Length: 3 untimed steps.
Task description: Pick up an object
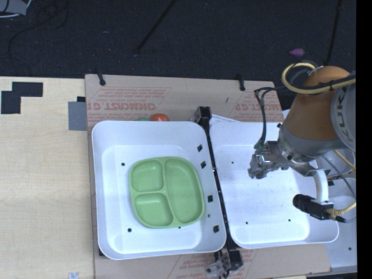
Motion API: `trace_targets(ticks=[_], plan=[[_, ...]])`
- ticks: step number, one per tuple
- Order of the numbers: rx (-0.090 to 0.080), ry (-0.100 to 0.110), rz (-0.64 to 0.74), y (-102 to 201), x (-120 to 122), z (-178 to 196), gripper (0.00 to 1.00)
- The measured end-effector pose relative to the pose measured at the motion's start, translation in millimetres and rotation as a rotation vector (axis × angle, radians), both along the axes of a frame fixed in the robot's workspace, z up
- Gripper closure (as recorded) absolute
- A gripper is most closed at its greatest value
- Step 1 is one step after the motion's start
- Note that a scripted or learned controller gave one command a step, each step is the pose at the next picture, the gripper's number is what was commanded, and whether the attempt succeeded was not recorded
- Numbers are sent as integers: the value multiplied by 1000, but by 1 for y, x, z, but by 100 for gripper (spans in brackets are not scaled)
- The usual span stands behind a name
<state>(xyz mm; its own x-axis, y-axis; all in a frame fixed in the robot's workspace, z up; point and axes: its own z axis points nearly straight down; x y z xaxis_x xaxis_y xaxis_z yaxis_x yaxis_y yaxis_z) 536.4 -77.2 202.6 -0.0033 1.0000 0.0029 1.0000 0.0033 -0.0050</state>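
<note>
End effector [260, 168] over right bin [273, 225] — green plate [167, 192] well apart, left bin.

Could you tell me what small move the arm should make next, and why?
Probably travel left across the divider toward the green divided plate. The gripper hangs over the right bin, while the plate lies flat in the left bin and is the clearest thing here to pick up.
</note>
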Motion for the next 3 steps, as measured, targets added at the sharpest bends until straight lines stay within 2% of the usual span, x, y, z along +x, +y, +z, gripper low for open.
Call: trace_targets(ticks=[2, 3], plan=[[-1, 1, 0, 106, -19, -9, 100], [-1, 2, 0, 157, -38, -2, 100]])
